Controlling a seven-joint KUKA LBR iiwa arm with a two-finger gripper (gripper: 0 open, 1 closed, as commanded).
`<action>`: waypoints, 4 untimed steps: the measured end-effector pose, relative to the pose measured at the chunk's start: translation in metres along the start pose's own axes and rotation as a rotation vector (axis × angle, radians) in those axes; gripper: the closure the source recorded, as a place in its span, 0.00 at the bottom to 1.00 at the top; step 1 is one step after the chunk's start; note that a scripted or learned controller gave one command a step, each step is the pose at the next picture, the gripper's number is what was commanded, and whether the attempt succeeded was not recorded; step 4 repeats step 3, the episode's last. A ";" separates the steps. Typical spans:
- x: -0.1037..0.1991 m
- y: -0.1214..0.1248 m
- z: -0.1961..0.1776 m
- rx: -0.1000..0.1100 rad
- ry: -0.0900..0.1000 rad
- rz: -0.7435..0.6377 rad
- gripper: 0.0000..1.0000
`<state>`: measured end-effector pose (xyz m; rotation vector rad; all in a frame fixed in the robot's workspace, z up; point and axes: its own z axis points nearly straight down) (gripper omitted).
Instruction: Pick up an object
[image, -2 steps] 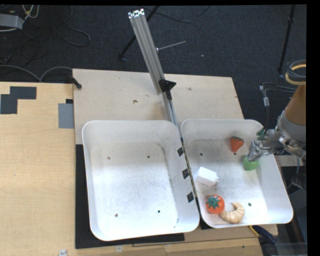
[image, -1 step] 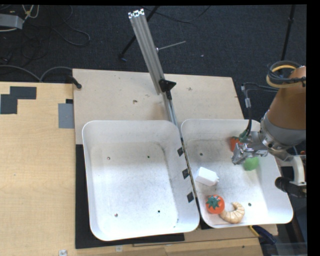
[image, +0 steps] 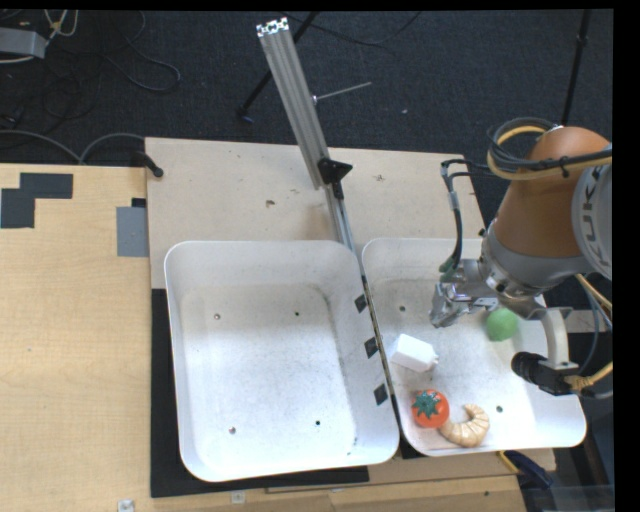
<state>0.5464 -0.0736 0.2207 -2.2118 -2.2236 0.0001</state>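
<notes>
In the right bin (image: 400, 275) lie a white block (image: 413, 353), a red tomato with a green stem (image: 430, 408), a tan croissant (image: 467, 426) and a green ball (image: 501, 324). My gripper (image: 443, 308) hangs over the right bin's middle, just left of the green ball and above the white block. The arm's bulk covers much of the bin's right side. Nothing shows between the fingers.
The left bin (image: 200, 290) lies beside the right one, with a divider with black clips (image: 368, 330) between them. A slanted metal rail (image: 300, 110) rises from the back of the bench. Cables hang by the wrist (image: 455, 215).
</notes>
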 end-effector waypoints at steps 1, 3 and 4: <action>0.053 -0.008 0.010 0.001 -0.001 0.001 1.00; 0.153 -0.013 -0.003 -0.001 -0.002 0.000 1.00; 0.153 -0.013 -0.003 -0.001 -0.002 0.000 1.00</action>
